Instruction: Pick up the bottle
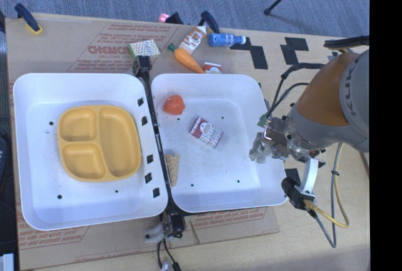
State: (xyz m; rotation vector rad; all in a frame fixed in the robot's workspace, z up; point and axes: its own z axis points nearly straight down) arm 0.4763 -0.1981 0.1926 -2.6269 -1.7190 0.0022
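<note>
Two shallow white plastic bins sit side by side on a cardboard-covered surface (pixel 270 56), seen from above at a slant. The left bin (pixel 31 138) holds a yellow three-compartment plastic tray (pixel 99 142), lying flat near its centre. The right bin (pixel 248 138) holds a small red rounded object (pixel 174 104) toward its upper left, a small red-and-white printed carton (pixel 206 132) lying tilted near its middle, and a tan waffle-textured cone (pixel 172 167) lying against its left wall in the lower part. The grey arm with its orange band (pixel 323 97) enters from the right of the frame, and its claw (pixel 262 149) hangs over the right rim of the right bin; whether the claw is open or closed cannot be told from this angle, and nothing is seen between its parts. The small blue plastic bottle (pixel 221 40) lies on its side on the surface above the right bin, at upper centre of the frame, well apart from the claw. Just left of it lie a white-and-orange labelled bottle (pixel 192 39) and an orange carrot-shaped toy (pixel 187 60), with a small red-and-white box (pixel 212 67) touching the bin's upper rim. A green patterned packet (pixel 144 48) rests above the gap between the bins.
</note>
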